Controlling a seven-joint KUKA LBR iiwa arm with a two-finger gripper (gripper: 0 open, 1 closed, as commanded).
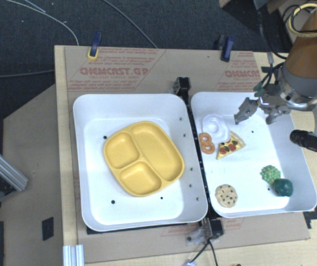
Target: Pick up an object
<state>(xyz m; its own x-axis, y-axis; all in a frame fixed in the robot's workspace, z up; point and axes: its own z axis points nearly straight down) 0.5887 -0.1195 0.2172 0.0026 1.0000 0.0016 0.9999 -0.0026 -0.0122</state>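
your gripper [258, 111] hangs above the far part of the right bin [298, 148], with its two fingers spread apart and nothing between them, one finger [244, 112] reaching toward the bin's middle, the other nearer the far right side. no object is held yet, so the step in hand looks like choosing a target and coming down on it.

the nearest candidates lie along the right bin's left edge: a small white cup-like piece [213, 126] close to the far-left corner, a pretzel [206, 143] just beside the left wall, and a toy pizza slice [230, 146] touching or nearly touching the pretzel's right side. a cookie [225, 195] sits near the near-left corner, and a green broccoli-like piece [270, 174] with a dark teal object [282, 188] just beside it lies toward the near-right corner. the left bin [86, 148] carries a yellow divided plate [142, 158].

to do this well, pick one thing standing clear of its neighbours. the cookie is well apart from everything, though it lies flat and may give the fingers little to bite. the white piece is closest but crowds the pretzel and the wall, so a finger could land on either. whichever you take, centre it between the fingers, turn the wrist so they close across its narrow side, and keep them wide until they straddle it
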